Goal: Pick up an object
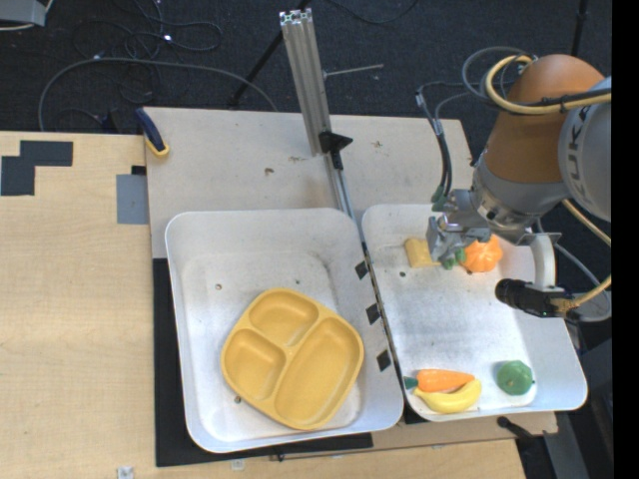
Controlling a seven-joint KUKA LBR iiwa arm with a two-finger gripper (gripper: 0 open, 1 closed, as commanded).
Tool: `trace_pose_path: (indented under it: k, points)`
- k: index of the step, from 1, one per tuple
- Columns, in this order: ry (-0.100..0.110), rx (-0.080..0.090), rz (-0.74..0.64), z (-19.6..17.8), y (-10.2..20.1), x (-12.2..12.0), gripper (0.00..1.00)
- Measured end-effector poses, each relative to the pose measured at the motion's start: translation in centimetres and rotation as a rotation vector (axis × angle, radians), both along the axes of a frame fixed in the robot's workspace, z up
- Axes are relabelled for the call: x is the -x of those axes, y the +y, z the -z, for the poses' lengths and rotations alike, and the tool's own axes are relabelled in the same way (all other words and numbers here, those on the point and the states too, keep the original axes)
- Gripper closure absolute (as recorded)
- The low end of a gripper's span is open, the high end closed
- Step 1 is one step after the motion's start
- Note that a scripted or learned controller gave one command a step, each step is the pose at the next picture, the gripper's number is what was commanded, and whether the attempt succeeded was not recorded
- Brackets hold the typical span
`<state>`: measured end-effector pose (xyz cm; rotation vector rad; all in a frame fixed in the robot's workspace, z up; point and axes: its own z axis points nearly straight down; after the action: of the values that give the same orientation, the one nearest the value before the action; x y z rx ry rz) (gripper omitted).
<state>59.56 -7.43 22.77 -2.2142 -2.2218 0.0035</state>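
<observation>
My gripper (pixel 446 250) hangs low over the back of the right bin (pixel 469 317), close above the floor. A pale yellow block (pixel 417 252) lies just left of the fingers, and an orange fruit (pixel 483 255) sits just right of them. A small green piece shows at the fingertips beside the orange fruit. Near the bin's front edge lie a carrot (pixel 443 379), a banana (pixel 451 398) under it, and a green round fruit (pixel 514 376).
A yellow divided plate (pixel 292 357) lies in the left bin (pixel 200 297). An upright aluminium post (pixel 308 78) stands behind the bins. The arm's black cable loop and connector (pixel 529 295) hang over the right bin's right side.
</observation>
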Motion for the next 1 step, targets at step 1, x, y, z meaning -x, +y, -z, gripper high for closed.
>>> trace_pose_path:
  k: [1]
  points:
    - [0.000, 0.000, -0.001, 1.06, 4.81, 0.89, 1.00]
